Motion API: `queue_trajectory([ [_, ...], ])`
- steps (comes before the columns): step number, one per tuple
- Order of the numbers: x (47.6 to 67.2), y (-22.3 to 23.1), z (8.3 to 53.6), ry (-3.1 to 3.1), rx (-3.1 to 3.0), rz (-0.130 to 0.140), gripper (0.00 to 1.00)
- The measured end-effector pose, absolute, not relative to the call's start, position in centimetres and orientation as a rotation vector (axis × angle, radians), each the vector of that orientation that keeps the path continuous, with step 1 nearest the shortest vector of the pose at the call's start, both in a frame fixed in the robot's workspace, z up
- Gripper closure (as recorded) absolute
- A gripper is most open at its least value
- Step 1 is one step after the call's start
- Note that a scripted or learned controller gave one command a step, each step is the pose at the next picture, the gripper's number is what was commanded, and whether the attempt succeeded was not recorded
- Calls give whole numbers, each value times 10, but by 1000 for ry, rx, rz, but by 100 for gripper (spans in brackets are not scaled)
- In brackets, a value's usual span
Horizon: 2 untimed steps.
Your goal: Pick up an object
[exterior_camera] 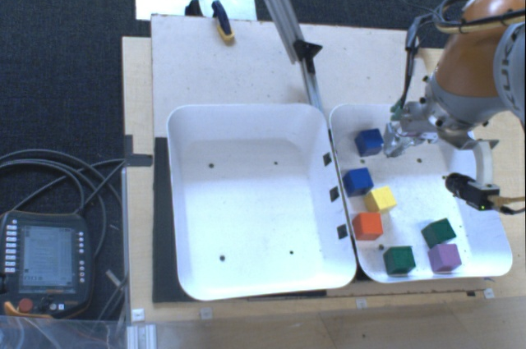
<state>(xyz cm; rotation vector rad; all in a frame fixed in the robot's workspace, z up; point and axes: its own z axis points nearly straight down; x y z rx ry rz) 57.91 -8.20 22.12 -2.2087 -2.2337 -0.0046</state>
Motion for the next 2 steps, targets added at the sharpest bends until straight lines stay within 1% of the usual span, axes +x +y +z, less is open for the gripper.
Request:
queue_trajectory([
  [1,580,-36,223,-2233,-2209,-4,100],
  [2,573,24,241,-2235,-2208,-7,100],
])
